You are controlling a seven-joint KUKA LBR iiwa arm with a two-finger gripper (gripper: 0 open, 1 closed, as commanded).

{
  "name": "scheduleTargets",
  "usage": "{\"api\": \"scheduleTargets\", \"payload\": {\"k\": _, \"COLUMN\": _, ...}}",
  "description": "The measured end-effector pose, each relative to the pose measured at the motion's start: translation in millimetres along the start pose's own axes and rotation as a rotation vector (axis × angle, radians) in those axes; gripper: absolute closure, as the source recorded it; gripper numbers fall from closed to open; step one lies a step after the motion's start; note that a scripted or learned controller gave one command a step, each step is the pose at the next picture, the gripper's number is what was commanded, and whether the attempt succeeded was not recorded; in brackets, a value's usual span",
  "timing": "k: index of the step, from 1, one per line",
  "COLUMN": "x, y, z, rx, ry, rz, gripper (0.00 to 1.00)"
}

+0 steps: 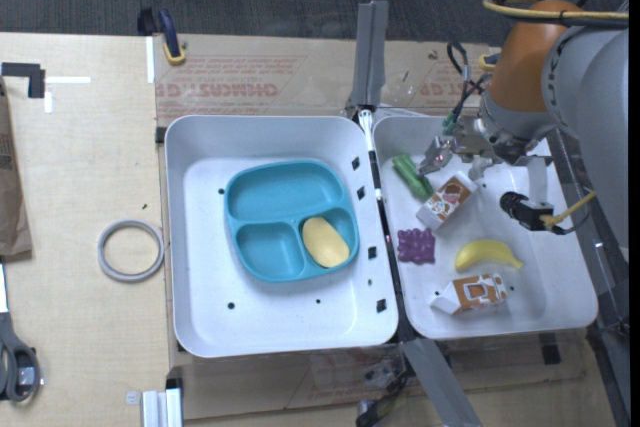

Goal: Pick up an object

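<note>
Five loose items sit in the right bin: a green cylinder-shaped piece, a small red-and-white carton, a purple cluster, a banana and an orange-and-white carton. No single pick target is marked out, so any of these counts.

Gripper is low over the back of the right bin, just above and right of the green piece and just behind the small carton. Fingers look metallic, tips close together, nothing visibly between them; from this slanted angle I can't tell if they're closed or slightly apart. Not touching the green piece as far as I can see.

Purple cluster is near the bin's left wall, banana is right of it, orange-and-white carton lies at the front, tilted on its side.

Grey arm with orange band comes in from the right, cables trailing around the wrist.

Left bin holds a teal divided tray; a yellow oval object lies in its front-right compartment.

Bench: roll of tape left of the bins, scissors at the front-left edge.
</note>
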State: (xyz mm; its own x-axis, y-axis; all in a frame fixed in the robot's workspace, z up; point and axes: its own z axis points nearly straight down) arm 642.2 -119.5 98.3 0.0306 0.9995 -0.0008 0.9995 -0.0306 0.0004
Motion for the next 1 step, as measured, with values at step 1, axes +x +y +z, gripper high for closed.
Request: {"api": "scheduleTargets", "payload": {"k": 1, "x": 13.5, "y": -79.1, "z": 3.8, "rx": -0.004, "ry": 0.001, "rz": -0.109, "gripper": 0.00}}
